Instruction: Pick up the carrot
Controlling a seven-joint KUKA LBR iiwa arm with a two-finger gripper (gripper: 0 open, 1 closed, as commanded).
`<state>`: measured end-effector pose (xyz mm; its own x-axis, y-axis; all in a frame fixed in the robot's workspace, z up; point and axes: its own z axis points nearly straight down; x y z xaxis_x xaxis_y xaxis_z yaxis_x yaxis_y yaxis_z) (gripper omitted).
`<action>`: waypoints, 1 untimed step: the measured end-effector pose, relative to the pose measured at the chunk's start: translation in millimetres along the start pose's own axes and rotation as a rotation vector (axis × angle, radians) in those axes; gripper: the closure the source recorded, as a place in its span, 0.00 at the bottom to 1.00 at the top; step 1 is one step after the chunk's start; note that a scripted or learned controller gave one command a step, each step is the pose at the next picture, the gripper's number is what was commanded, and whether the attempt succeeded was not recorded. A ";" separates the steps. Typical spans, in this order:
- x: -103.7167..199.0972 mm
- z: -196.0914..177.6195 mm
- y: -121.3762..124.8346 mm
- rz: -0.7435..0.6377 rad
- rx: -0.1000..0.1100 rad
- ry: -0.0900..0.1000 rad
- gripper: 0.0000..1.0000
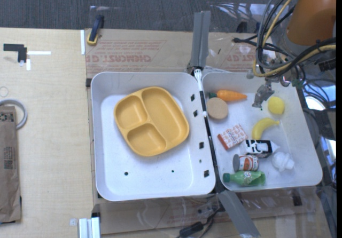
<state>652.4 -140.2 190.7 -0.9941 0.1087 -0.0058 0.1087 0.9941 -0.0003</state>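
Carrot [231,95] lying flat near the far left corner of the right bin [312,141]: a short orange cone, thick end with a dark green stub toward the divider, tapered tip pointing right toward the pincer [262,95]. Smooth, glossy, toy-like surface. Just in front of it, nearly touching, a round tan disc [217,108]. Pincer hanging above the far middle of the same bin, a little to the right of the carrot's tip and apart from it, nothing seen between its fingers; whether spread or clenched, cannot tell. Yellow lemon [276,105] just right of the pincer, banana [263,127] below that. Further forward: a red-and-white packet [232,137], a black-and-white carton [258,147], a small can [246,164], a green bottle [244,179] along the near wall, a white crumpled piece [282,161]. In the left bin [107,178], a yellow divided plate [152,120]. Bench [43,125] of pale wood, with a brown paper bag [8,162] at its left edge.
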 end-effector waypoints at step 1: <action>-0.5 38.7 16.0 -0.042 -0.001 0.004 0.00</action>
<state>654.9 -124.4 152.1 -0.9977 0.0672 -0.0020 0.0672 0.9977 0.0003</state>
